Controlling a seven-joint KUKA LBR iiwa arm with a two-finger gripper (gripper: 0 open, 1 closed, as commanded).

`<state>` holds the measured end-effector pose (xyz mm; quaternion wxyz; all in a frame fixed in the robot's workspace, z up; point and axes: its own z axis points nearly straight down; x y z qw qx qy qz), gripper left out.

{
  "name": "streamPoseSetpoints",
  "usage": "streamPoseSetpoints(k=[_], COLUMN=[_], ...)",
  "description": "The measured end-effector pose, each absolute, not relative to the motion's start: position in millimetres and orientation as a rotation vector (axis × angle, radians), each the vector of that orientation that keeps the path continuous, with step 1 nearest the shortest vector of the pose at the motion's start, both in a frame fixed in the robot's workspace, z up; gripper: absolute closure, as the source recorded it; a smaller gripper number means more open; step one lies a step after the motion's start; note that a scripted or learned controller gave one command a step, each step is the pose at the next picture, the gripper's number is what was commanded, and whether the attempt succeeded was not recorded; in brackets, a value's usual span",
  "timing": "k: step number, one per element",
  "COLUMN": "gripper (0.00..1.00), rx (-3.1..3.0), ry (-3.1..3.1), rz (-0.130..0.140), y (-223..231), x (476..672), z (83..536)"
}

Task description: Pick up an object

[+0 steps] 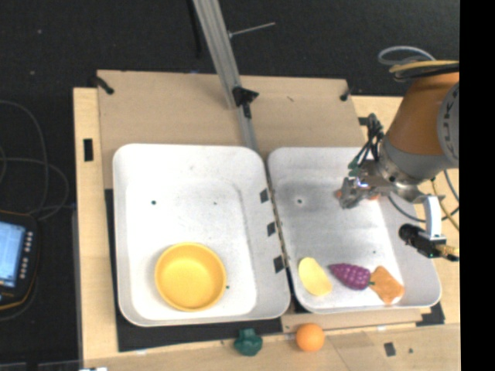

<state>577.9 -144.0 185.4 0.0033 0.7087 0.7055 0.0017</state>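
Broadly, the worktop (178, 110) carries two white bins: the left bin (193, 176) holds a yellow bowl (190, 276) at lower left, and the right bin (325, 176) holds a pale yellow piece (314, 277), purple grapes (349, 275) and an orange piece (387, 284) along its lower edge. The gripper (352, 192) hangs over the right bin's upper right; I cannot tell how it stands. Below the bins lie an orange ball (309, 337) and a green object (247, 342).

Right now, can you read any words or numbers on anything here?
None can be read.
The screen at the left edge glows, but whatever it shows is too small and blurred to read.
The bins, the bowl and the toy food carry no lettering that I can see.
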Motion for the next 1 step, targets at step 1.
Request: streamPoseSetpoints(k=[1], gripper=[1.00], rx=[2.212], ry=[2.219], rz=[0.008], y=[-144.6], x=[579.9], z=[250.7])
